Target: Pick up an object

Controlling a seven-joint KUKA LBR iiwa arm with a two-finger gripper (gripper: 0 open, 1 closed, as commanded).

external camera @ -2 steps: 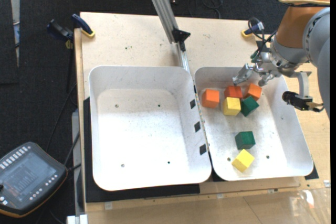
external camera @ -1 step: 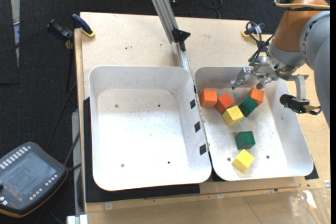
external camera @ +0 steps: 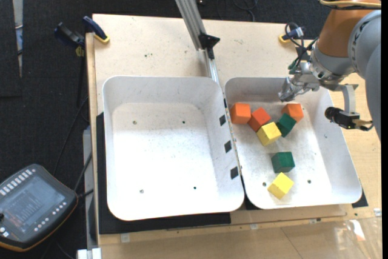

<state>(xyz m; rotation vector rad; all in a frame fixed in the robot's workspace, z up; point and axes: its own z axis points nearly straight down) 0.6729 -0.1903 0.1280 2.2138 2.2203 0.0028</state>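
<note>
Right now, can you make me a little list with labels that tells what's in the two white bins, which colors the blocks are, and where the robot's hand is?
left bin: no blocks seen
right bin: seven blocks
orange blocks: three
yellow blocks: two
green blocks: two
gripper: over the right bin's far edge, just above the orange block at right
held: nothing seen

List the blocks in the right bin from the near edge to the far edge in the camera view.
yellow block → green block → second yellow block → second green block. The three orange blocks farther back sit at nearly the same depth, so I leave them unordered.
</note>
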